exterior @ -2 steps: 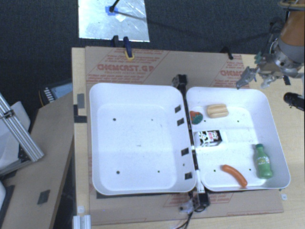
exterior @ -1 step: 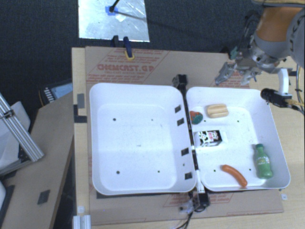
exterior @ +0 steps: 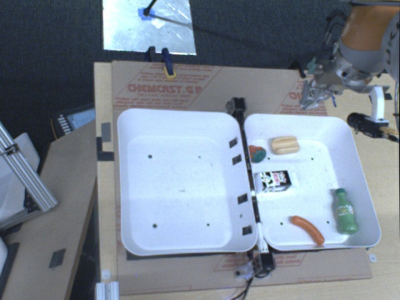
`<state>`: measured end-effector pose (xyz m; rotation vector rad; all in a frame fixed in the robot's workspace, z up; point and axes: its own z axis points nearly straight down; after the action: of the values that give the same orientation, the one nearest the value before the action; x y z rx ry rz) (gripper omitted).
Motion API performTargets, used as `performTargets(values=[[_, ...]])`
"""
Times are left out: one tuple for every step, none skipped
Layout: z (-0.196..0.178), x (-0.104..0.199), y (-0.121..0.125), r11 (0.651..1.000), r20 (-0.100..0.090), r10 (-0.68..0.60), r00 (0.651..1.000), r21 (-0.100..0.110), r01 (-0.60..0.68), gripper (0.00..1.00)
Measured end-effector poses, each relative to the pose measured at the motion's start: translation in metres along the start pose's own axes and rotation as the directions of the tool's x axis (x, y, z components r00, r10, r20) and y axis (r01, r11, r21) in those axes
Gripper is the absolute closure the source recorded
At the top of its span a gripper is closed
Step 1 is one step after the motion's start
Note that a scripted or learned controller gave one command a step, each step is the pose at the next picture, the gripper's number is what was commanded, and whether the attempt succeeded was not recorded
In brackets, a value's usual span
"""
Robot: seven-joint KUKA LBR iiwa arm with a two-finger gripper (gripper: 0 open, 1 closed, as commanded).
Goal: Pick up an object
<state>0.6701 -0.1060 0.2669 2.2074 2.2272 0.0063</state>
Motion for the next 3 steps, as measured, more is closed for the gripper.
performTargets(values=[[-0.065, 0.026, -0.115, 1.000, -0.002, 0.007, 1.000, 0.000, -0.007, 1.00], [-0.097, 0.105, -0.138, 1.000, -0.005, -0.004, 1.000, 0.001, 0.004, 1.00], [-0.088, 0.195, -0.158, 1.000, -0.005, -0.005, 1.000, 0.006, 0.005, 1.00]])
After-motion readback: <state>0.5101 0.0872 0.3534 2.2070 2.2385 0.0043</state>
